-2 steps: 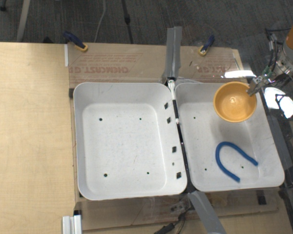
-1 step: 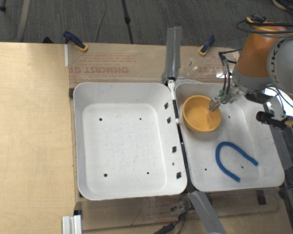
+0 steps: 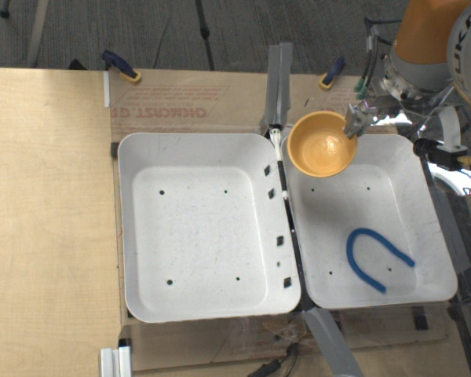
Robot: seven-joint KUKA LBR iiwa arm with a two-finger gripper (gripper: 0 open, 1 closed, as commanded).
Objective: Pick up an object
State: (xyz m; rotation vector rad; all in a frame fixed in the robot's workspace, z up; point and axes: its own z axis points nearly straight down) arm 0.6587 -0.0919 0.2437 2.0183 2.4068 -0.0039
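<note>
Bowl (image 3: pixel 322 146), the yellow-orange one, is my target: it appears to sit at the far left corner of the right bin (image 3: pixel 424 285), overlapping the far rim and close to the divider between the two bins, though from this slanted view I cannot rule out that it is lifted slightly. My pincer (image 3: pixel 355 122) is at the bowl's right-hand rim, and it looks pinched on that rim, one finger inside and one outside. A rim hold on one side is what worries me: I judge the bowl could swing or tip under its own weight as it rises, and slip out if the grip is shallow. The near corner is also a risk, since the bowl's left edge lies just beside the divider and the far wall, so any sideways drag could catch it on those edges. The blue curved tube (image 3: pixel 374 258) lies well apart toward the near side of the same bin, out of the way. Open room is good straight up and toward the bin's middle; the left bin (image 3: pixel 141 289) offers bare floor too. The surface (image 3: pixel 43 210) beyond is plain wood.
</note>
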